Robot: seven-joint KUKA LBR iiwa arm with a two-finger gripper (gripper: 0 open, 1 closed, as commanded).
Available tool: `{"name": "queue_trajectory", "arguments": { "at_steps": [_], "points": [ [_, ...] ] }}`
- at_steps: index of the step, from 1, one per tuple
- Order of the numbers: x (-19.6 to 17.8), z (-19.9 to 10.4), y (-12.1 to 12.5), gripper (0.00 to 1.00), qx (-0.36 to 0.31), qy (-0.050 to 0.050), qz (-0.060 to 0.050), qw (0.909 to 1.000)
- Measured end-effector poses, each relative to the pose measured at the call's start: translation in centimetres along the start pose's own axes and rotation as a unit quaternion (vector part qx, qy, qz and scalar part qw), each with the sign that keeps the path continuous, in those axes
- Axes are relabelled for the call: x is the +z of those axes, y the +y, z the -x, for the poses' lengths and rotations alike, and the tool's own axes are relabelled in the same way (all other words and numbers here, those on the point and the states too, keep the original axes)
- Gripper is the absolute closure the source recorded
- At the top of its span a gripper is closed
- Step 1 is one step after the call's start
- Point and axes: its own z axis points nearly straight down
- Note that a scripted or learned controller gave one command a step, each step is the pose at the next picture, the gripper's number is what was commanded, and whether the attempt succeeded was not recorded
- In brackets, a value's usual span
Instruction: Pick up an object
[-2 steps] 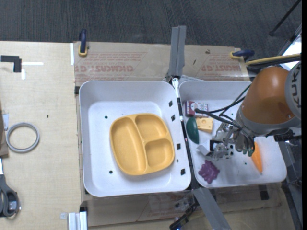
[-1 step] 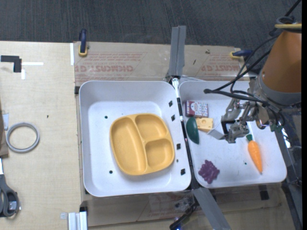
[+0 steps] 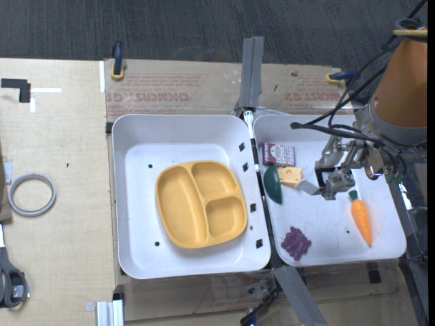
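Bunch of purple plastic grapes [image 3: 296, 242] sits at the near edge of the right white bin [image 3: 380, 248]. Gripper [image 3: 331, 184] hovers mid-bin, left of the orange plastic carrot [image 3: 361, 220]; honestly can't tell its grip state.

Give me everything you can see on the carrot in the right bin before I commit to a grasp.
The carrot is a toy, smooth like plastic, with an orange tapered body and a short green stem. It lies flat on the right bin's white floor near the bin's right wall, stem up-left, tip toward the near edge. Nothing else in the bin touches it. The gripper hangs close by its stem end, apart from it.
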Motion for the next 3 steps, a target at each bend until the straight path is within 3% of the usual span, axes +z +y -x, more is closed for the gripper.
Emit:
{"name": "queue_trajectory", "arguments": {
  "at_steps": [1,2,3],
  "points": [
    [5.2,-3.4,3.3,1.0,0.164,0.004,-0.001,0.9864],
    [4.9,-3.7,6.6,1.0,0.319,0.003,-0.001,0.9477],
    [8.2,-3.9,4.4,1.0,0.501,0.004,-0.003,0.8656]
  ]
}}
